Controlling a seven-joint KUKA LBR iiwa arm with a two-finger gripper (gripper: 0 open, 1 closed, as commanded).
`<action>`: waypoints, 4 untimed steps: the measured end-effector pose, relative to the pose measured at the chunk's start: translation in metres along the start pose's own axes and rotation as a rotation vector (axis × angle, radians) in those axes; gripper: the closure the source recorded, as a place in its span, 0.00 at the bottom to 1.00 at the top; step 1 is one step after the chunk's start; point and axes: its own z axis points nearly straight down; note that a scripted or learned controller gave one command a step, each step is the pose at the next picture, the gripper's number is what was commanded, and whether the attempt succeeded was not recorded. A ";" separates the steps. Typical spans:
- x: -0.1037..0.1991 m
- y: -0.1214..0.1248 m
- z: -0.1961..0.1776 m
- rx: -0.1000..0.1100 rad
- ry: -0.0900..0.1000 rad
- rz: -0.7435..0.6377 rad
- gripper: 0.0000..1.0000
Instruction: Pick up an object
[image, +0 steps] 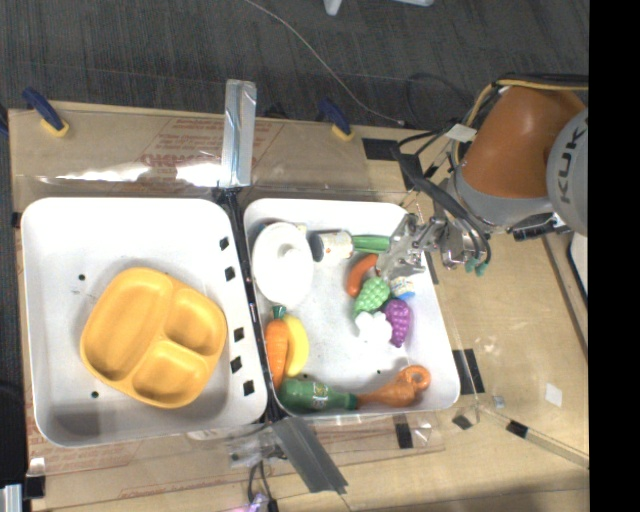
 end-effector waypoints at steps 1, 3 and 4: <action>-0.061 0.017 0.035 0.000 0.007 0.237 1.00; -0.018 0.096 -0.037 -0.002 0.009 0.316 1.00; -0.019 0.096 -0.049 0.000 0.006 0.311 1.00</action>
